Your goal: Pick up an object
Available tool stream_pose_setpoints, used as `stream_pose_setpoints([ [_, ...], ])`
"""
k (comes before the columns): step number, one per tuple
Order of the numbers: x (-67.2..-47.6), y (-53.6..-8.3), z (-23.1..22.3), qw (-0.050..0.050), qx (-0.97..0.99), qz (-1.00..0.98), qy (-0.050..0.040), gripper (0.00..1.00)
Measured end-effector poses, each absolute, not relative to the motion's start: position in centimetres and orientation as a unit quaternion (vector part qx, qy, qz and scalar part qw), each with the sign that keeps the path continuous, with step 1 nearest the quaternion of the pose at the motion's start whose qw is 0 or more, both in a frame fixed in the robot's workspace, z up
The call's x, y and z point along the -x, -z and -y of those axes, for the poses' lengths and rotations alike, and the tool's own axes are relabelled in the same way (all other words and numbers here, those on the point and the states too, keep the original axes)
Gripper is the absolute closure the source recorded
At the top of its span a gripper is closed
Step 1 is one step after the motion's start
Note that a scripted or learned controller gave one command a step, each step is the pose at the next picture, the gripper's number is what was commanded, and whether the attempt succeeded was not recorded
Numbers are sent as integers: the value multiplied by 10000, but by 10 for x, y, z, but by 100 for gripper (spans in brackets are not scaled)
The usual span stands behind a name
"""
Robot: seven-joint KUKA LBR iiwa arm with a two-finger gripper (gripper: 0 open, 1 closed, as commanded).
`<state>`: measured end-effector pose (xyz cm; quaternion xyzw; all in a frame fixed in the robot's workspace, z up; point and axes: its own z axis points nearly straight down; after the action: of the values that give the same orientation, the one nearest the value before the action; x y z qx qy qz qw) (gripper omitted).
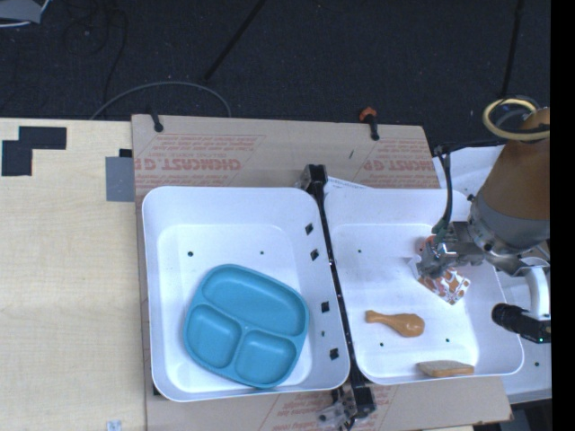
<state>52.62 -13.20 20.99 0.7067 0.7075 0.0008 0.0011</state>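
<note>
Camera view, tool (437,257) over patterned packet (446,285) lying diagonally, grip state unclear, orange spoon (396,321) handle pointing left

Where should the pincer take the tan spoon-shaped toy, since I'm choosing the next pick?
Grip the tan spoon-shaped toy across its narrow handle end, coming from straight above. It lies flat on the right white bin floor, handle pointing left, apart from the other things.

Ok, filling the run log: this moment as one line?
gripper over crinkled packet, right bin | grasp unconfirmed | left bin: blue tray
</note>
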Motion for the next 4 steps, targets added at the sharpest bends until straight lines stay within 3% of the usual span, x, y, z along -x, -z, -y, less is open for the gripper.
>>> stream_pose_setpoints([
  [1,-532,-272,130,18,-7066,-7076,-11,100],
  [2,-532,-272,131,-9,-7060,-7082,7,100],
  [4,-529,-241,23,-27,-7052,-7090,7,100],
])
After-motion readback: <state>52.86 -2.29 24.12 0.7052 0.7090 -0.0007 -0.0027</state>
